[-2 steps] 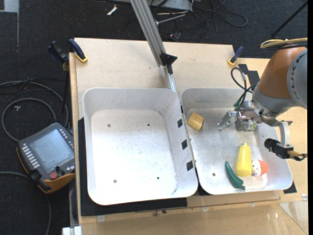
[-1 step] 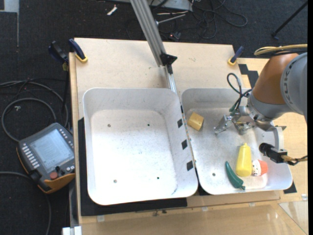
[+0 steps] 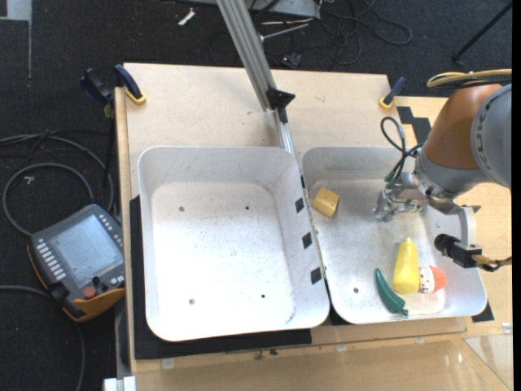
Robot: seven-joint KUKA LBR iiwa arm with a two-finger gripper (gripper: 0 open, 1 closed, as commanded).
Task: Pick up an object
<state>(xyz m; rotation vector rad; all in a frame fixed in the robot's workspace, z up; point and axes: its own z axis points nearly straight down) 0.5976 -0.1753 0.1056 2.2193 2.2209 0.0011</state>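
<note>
The wooden bench (image 3: 342, 96) carries 2 shallow white bins side by side. The left bin (image 3: 163, 177) is the larger in view; its floor shows only dark specks. The right bin (image 3: 342, 165) holds all 4 loose objects. The grey arm (image 3: 476, 137), with its orange band, reaches in from the right over the right bin's far right part. A slanted metal rail (image 3: 244, 39) runs from the top of the view down to the seam between the bins. On the floor to the left lies a teach pendant (image 3: 77, 255) with a grey screen.

The gripper (image 3: 391, 206) hangs over the right bin's middle; whether its pincer is apart or together cannot be told, and nothing shows between the tips. Just below it lies a yellow bottle-shaped toy (image 3: 405, 267), touching a small orange and white object (image 3: 431, 280) on its right. A green curved piece (image 3: 389, 290) lies just left of the bottle. A tan block (image 3: 326, 201) sits apart, near the bin's left wall.
</note>
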